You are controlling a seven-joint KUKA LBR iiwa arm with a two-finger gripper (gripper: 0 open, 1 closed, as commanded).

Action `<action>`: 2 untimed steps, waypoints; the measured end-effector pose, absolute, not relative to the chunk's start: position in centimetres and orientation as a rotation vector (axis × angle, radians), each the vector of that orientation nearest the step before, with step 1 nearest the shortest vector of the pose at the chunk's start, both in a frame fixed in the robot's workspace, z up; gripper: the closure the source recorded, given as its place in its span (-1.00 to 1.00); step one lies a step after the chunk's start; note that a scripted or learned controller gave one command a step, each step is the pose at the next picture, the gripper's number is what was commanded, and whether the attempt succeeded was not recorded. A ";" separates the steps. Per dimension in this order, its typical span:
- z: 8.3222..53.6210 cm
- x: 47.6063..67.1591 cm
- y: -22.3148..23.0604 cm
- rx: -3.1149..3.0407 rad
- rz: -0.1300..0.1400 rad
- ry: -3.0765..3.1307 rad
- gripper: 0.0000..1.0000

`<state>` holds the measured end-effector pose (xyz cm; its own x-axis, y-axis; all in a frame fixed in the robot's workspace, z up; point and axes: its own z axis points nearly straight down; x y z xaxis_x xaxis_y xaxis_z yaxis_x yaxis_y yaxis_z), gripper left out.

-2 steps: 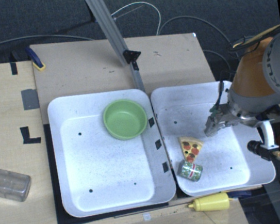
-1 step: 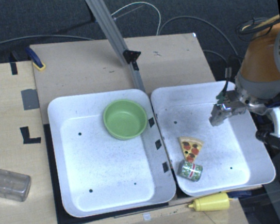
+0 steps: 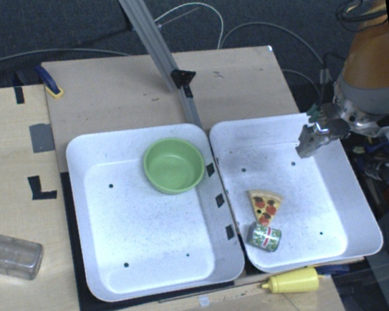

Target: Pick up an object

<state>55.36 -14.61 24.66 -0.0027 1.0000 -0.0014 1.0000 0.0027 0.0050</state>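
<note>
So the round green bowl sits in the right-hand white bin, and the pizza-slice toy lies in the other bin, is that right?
Not quite: the camera view shows the round green bowl in the left-hand white bin, near its upper right corner. The pizza-slice toy lies in the other, right-hand white bin.

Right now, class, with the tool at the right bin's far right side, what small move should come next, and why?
Probably a short move left and toward the camera, to bring the tool above the pizza slice toy. The tool sits near the right bin's far right rim, with nothing between its fingers, while the slice and a small can lie nearer the bin's left.
</note>
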 end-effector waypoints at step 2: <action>26.7 54.7 -10.5 2.218 -0.002 2.228 1.00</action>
